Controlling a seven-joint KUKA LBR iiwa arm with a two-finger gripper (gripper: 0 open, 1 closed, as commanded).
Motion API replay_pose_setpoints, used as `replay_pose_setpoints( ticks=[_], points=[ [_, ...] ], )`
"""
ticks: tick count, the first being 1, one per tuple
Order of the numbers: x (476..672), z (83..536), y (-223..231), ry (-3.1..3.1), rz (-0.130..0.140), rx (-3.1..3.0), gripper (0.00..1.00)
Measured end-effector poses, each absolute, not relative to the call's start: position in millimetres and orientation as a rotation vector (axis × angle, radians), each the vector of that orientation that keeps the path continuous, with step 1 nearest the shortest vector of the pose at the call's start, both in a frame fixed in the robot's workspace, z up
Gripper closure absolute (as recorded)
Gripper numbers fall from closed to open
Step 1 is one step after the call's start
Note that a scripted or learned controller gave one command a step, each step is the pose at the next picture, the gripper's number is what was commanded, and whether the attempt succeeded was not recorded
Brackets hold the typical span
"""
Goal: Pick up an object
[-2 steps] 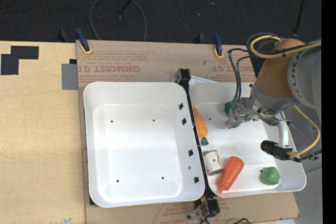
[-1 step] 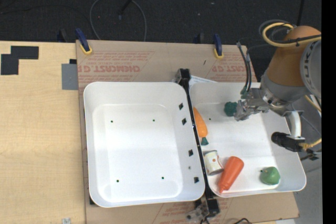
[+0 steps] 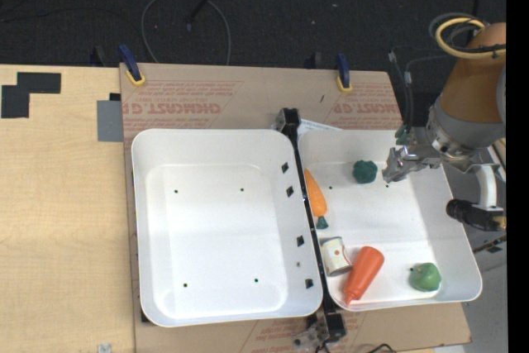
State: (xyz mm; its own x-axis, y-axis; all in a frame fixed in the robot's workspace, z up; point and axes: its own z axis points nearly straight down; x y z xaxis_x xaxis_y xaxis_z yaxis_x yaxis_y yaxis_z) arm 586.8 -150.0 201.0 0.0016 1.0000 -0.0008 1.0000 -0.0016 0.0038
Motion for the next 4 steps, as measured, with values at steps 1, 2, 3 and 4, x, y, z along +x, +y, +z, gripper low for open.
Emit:
replay_pose_setpoints(
  ticks=[1, 2, 3, 4],
  points=[
    [592.1, 262.1, -154.1, 2.217, 0.005, 2.219, 1.00],
    [592.4, 301.5, -154.8, 2.219, 0.003, 2.221, 1.00],
    [583.6, 298.1, -104.8, 2.225, 0.000, 2.220, 1.00],
    [570.3, 292.0, -63.9, 2.225, 0.000, 2.219, 1.00]
  ],
)
